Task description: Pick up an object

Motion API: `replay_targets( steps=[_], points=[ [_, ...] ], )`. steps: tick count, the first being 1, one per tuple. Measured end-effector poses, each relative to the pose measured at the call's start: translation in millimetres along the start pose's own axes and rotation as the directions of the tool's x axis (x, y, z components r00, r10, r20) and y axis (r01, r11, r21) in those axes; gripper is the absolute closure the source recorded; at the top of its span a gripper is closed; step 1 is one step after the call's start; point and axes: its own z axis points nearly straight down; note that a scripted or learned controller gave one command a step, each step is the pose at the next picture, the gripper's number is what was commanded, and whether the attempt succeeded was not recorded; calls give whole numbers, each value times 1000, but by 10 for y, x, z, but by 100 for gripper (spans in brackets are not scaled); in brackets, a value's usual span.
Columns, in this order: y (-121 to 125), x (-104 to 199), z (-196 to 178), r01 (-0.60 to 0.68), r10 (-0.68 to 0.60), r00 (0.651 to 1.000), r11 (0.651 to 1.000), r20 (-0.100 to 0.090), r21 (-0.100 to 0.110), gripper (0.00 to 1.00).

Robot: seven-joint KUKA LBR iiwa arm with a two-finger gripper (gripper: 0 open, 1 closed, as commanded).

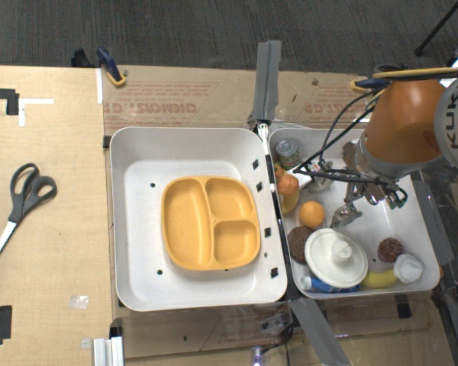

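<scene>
the arm (412,124) comes in from the right over the right bin (427,227), its orange band bulking above the wrist. the jaws (346,216) hang low in the middle of that bin, metal fingers pointing down toward the bin floor. nothing sits between them as far as i can see, but from here i cannot tell whether they are spread or pressed together.

just to the left of the jaws lies an orange (311,213), close but not touching. further left, against the bin's left wall, is a peach-coloured fruit (288,184) resting on something yellow (290,201). up and left of the jaws, near the bin's back corner, stands a small jar (287,152). right below the jaws sits a white round lid or bowl (336,256) over a blue thing (320,284); a dark brown round piece (298,242) touches its left side. down and right of the jaws are a dark reddish ball (390,248), a small white cup (408,268) and a banana (380,279) along the front wall.

well to the left of the jaws, the left bin (130,227) holds a yellow plate with 3 compartments (211,223). far left on the tabletop (53,280) lie scissors (19,200).
</scene>
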Motion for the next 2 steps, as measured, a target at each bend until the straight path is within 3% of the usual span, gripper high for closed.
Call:
replay_targets(
  steps=[1,2],
  points=[
    [187,-54,74,-75,75,997,997,-31,-14,0],
    [272,76,75,-163,162,986,987,-33,-12,0]
  ],
)
